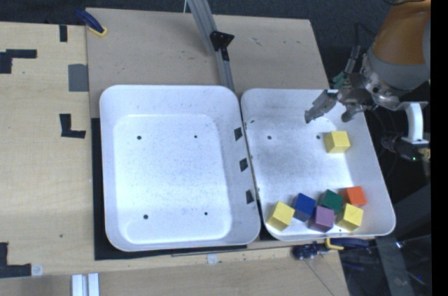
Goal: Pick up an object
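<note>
Hovering over the right bin point(280, 113), the gripper point(329, 110) hangs at the upper right part of that bin, reaching in from the right. Its two fingers look spread apart, one angling left and down, the other nearer the wrist, and nothing sits between them, so it holds nothing.

Nearest to it is a lone yellow cube point(337, 141), just below and a little right of the fingertips, resting on the bin floor well apart from the others. Along the bin's bottom edge sits a huddle: a second yellow cube point(281, 215), a blue cube point(304, 206), a green cube point(331, 201), a purple cube point(324, 217), an orange cube point(355, 196) and a third yellow cube point(352, 217), most of them touching or nearly so. The left bin point(168, 154) lies beside it.

From where I stand, the lone cube seems the likely target. The risks I'd guess at: the fingers coming down off-centre and nudging it aside instead of straddling it, or closing on a corner so it twists out. It also lies near the bin's right wall, so a finger might catch the rim. If the arm goes for the huddle instead, the crowding could block a finger or drag along two cubes at once.
</note>
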Motion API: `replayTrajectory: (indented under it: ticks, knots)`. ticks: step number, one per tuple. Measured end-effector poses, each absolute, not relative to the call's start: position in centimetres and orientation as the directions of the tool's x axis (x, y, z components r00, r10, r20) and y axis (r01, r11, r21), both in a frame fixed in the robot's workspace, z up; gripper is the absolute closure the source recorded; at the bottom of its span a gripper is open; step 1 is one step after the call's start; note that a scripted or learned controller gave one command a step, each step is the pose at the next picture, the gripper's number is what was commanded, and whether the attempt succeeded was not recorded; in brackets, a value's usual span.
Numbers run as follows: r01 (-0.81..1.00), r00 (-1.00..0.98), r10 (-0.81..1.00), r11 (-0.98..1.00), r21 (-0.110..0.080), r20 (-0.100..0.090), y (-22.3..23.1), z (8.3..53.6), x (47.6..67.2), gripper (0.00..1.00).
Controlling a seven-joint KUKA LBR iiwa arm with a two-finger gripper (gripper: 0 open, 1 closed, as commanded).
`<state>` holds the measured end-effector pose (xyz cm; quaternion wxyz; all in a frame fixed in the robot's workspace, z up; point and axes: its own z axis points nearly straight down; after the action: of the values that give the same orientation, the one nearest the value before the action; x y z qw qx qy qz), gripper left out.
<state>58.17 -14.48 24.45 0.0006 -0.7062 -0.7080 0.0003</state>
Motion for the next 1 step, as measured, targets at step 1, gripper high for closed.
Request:
replayTrajectory:
  ticks: [1]
  knots:
    - [1.0,-0.003,1.0,0.003,-0.001,0.0,-14.48,24.46,58.17,0.0]
